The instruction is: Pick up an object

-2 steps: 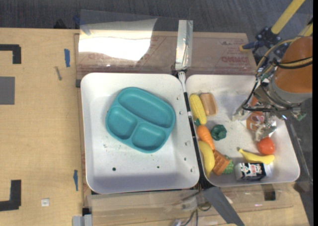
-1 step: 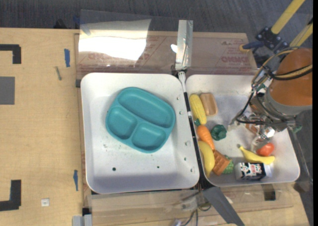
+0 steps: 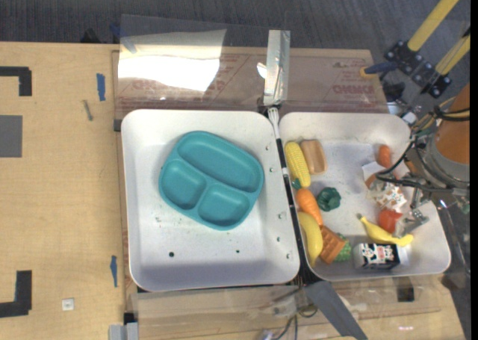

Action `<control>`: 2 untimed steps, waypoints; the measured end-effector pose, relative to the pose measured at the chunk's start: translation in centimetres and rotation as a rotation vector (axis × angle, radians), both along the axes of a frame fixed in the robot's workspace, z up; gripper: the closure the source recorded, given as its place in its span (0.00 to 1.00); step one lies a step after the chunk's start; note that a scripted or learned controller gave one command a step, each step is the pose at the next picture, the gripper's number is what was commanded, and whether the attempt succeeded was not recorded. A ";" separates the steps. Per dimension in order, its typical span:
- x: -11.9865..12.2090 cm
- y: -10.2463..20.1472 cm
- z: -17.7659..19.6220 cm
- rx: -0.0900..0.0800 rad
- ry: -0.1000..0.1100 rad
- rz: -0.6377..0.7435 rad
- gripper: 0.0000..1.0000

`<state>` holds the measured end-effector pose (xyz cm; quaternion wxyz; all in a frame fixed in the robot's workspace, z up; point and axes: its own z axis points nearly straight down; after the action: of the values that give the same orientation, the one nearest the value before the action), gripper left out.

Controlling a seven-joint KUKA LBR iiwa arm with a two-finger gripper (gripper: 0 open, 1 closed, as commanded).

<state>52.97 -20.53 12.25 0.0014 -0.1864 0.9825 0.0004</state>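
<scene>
Camera view has the tool (image 3: 403,200) down in the right bin (image 3: 351,267), sitting over a banana (image 3: 385,232) and a red toy (image 3: 388,219). Can't tell its grip state. Teal divided plate (image 3: 212,178) sits alone in the left bin (image 3: 149,256).

Left bin (image 3: 142,204): teal divided plate (image 3: 212,179) fills the centre, leaving a bare strip of floor from 3 through 6 to 9 o'clock, widest along the 6 o'clock wall. Right bin (image 3: 351,133): open floor at centre and toward 12 o'clock, between the green piece (image 3: 328,198) and the orange piece (image 3: 384,155); 9 o'clock wall lined with corn (image 3: 297,164), bun (image 3: 314,156), carrot (image 3: 308,205) and a yellow piece (image 3: 311,235). Arm (image 3: 452,144) and gripper (image 3: 407,198) with cables crowd the 3 o'clock side, banana (image 3: 382,231) and dark can (image 3: 378,254) blocking 5 o'clock
</scene>
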 end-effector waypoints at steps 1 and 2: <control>5.3 1.6 -3.4 -0.002 -0.004 -0.066 0.00; 4.3 4.6 -3.4 0.000 -0.007 -0.468 0.00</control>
<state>57.30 -15.89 8.87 0.0048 0.0462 0.9989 -0.0004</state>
